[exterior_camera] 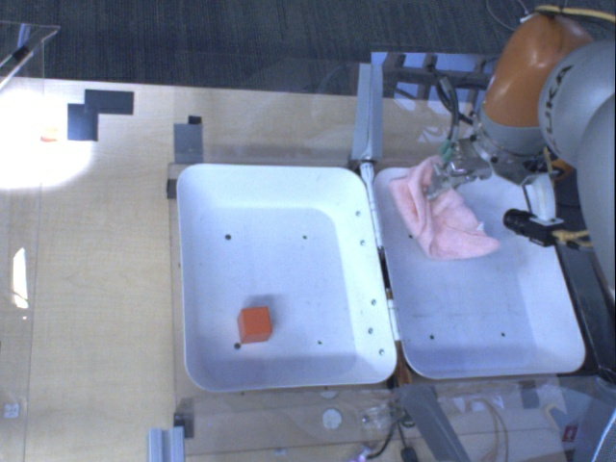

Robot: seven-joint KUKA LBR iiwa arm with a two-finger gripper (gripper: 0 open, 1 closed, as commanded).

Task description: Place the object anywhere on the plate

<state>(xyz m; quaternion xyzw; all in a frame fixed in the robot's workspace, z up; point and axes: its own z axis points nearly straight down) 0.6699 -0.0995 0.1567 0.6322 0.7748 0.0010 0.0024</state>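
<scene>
Beside my small orange cube [255, 324], the right white bin [500, 345] holds a crumpled pink cloth [438, 221]; my two-finger gripper [450, 176] pinches its upper edge.

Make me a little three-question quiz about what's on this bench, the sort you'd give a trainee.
1. True or false: the orange block lies in the same bin as the pink cloth.
2. Which part of the left bin holds the orange block? A) far right corner B) near left part C) dead centre
3. Fill in: the gripper sits over the ____ end of the pink cloth.

Key
1. False: the block is in the left bin, the cloth in the right bin.
2. B.
3. Far, the end toward the top of the camera view.
</scene>
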